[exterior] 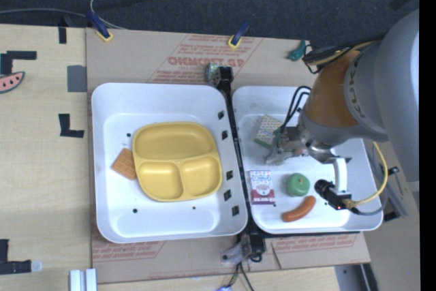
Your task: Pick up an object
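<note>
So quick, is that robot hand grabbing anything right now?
Hand: low in the right bin, beside the green-patterned packet; whether it's open, closed or holding something cannot be told.

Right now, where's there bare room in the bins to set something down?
Left bin: bare floor below the yellow tray and along its top edge. Right bin is crowded: green packet, card, green ball, sausage, arm overhead.
</note>
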### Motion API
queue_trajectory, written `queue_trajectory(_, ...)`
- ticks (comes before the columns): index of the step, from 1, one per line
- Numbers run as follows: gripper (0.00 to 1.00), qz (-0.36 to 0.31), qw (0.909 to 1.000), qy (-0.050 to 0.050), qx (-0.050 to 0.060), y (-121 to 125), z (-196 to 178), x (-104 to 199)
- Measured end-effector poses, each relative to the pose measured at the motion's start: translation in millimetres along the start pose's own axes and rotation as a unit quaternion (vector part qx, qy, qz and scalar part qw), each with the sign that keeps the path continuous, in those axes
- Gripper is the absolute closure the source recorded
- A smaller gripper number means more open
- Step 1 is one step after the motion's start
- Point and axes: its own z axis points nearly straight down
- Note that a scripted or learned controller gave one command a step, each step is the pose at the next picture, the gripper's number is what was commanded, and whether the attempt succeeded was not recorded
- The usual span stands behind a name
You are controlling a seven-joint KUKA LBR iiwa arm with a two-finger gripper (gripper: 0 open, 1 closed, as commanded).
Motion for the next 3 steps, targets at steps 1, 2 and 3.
queue_trajectory(1, 0.0, 0.0, 1.0, 0.0, 0.0, 0, 0, 0)
queue_trajectory(2, 0.0, 0.0, 1.0, 0.002, 0.003, 41, 10, -4)
queue_trajectory(3, 1.0, 0.0, 1.0, 0.001, 0.002, 41, 1, -4)
